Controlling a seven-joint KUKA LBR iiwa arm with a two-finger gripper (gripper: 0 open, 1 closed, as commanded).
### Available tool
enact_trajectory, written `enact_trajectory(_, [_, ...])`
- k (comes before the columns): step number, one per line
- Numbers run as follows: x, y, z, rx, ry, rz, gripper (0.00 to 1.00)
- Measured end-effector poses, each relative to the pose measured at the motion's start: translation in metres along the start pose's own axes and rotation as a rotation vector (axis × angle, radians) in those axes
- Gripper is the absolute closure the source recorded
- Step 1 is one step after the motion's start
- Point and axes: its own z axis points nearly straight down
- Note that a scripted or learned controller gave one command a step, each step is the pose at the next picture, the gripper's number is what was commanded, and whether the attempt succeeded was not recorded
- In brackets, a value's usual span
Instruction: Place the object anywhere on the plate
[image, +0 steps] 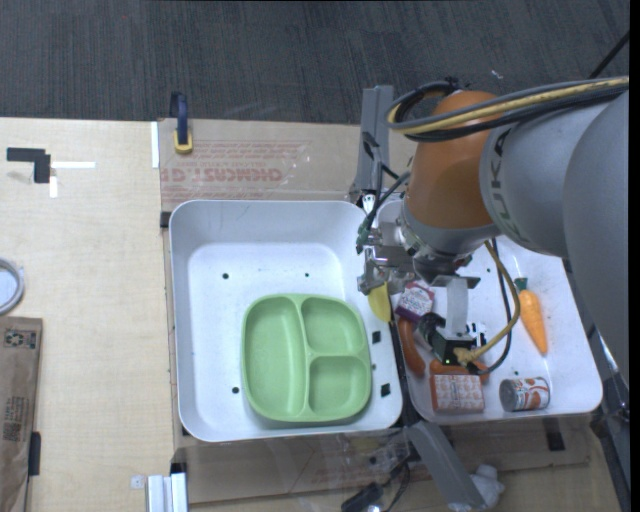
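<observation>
A green divided plate (305, 357) lies in the left white bin (200, 300), toward its front right. My gripper (377, 285) hangs over the wall between the two bins, just past the plate's upper right corner. A small yellow object (379, 303) pokes down from between its fingers, so the gripper is shut on it. The yellow piece hangs right of the plate's rim, not over it. The grey arm with its orange band (450, 190) hides much of the right bin's back.
The right bin (570, 400) holds a carrot (533, 315), a small can (524, 392), a reddish box (457, 392), a purple-and-white packet (415, 298) and a red-orange stick (408, 350). A clamp (180, 125) stands behind the left bin.
</observation>
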Motion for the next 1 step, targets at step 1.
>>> enact_trajectory(1, [-0.0003, 0.0002, -0.0002, -0.001, 0.0, 0.0, 0.0])
